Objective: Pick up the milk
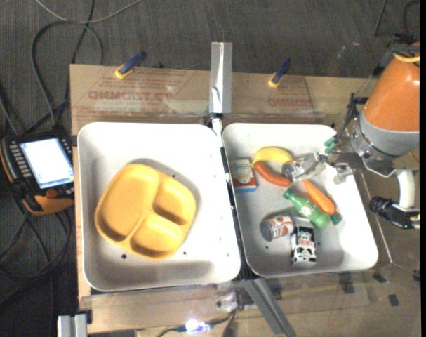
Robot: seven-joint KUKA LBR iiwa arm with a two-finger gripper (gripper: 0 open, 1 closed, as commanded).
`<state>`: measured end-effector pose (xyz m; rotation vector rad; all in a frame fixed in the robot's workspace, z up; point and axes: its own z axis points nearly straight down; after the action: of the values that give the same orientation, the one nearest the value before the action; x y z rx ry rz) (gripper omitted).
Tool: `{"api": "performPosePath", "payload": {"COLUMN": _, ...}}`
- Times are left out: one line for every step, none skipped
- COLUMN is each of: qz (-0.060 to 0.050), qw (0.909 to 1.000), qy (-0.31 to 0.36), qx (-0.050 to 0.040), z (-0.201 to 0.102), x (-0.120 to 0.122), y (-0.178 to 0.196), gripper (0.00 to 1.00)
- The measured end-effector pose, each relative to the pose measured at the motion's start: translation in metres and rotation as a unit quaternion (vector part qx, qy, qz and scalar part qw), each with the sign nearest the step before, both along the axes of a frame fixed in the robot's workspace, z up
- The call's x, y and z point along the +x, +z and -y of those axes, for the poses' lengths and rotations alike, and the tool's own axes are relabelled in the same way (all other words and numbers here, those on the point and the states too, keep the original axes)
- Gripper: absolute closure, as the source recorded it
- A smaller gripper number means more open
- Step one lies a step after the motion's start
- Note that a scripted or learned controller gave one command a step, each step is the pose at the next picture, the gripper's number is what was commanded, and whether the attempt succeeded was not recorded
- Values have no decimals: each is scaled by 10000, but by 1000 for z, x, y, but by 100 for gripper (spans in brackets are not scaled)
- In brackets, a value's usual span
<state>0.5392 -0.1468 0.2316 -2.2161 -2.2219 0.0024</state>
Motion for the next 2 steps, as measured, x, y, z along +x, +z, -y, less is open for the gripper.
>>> {"api": "performPosePath", "payload": {"qz": 6, "qw": 10000, "qy": 32, "qx": -10, "z": 21, "x": 42, "y": -24, "gripper": 0}}
{"api": "performPosePath", "payload": {"qz": 3, "qw": 9989, "qy": 478, "qx": -18, "z": 67, "x": 65, "y": -99, "gripper": 0}}
